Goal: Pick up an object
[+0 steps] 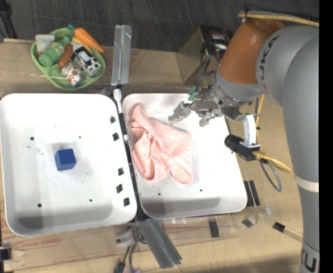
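A crumpled pink cloth lies in the left half of the right bin. A small blue cube sits in the left bin, left of its middle. My gripper hangs over the back of the right bin, just beyond the cloth's upper right edge. Its fingers are spread apart with nothing between them. The grey arm with its orange band comes in from the right.
A green bowl with toy food stands behind the left bin at the back left. A grey metal bar rises between the bins at the back. Cables and a black fitting hang by the right bin's right rim.
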Controlling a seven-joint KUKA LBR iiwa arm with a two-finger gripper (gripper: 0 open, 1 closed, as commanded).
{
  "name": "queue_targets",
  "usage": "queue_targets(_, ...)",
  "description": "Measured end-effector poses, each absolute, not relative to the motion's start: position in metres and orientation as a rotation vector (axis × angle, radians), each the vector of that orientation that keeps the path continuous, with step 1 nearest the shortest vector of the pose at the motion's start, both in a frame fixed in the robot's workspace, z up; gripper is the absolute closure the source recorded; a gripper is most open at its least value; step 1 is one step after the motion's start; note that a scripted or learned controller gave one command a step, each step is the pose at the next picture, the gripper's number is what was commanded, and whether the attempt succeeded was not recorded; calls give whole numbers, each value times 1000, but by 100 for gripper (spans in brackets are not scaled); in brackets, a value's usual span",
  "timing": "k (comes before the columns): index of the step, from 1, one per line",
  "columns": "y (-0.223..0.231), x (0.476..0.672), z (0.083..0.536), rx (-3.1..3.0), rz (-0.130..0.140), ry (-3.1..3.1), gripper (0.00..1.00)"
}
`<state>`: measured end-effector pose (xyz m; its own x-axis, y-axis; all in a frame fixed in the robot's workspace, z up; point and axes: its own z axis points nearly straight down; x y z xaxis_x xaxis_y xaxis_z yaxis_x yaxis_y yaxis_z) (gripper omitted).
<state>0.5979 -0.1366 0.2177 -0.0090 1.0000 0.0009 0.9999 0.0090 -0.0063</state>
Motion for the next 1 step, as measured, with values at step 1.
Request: queue_targets(1,-184,609,93,-2236,1,-2207,0)
